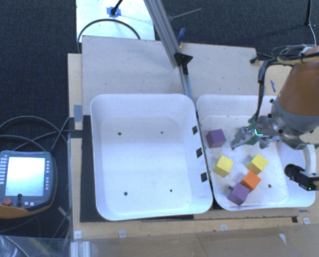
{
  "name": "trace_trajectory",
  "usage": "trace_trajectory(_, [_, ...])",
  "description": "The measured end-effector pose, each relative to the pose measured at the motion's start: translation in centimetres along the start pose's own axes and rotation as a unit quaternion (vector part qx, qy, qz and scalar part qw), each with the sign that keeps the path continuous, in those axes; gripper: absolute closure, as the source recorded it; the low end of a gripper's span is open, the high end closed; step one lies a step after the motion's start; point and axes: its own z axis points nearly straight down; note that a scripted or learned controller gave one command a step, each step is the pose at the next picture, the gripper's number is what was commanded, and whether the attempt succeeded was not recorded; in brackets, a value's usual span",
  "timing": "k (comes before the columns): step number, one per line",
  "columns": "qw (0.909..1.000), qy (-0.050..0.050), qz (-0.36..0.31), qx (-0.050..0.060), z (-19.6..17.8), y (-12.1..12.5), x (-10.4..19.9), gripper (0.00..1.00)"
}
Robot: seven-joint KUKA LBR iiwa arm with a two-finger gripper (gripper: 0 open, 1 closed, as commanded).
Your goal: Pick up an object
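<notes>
Blurring over the right bin (223, 205), the jaws' gap stays unreadable.

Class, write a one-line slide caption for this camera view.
Gripper hovers over the right bin holding five blocks, beside the purple block.

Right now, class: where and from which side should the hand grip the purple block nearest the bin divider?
Grip the purple block across two opposite flat sides, coming straight down from above. It sits apart from the other blocks, leaving free space around it.
</notes>
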Motion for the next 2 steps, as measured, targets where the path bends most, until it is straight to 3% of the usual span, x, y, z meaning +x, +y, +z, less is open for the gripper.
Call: trace_trajectory(2, [1.0000,0.000,0.001,0.003,11.0,0.6,0.0,0.00])
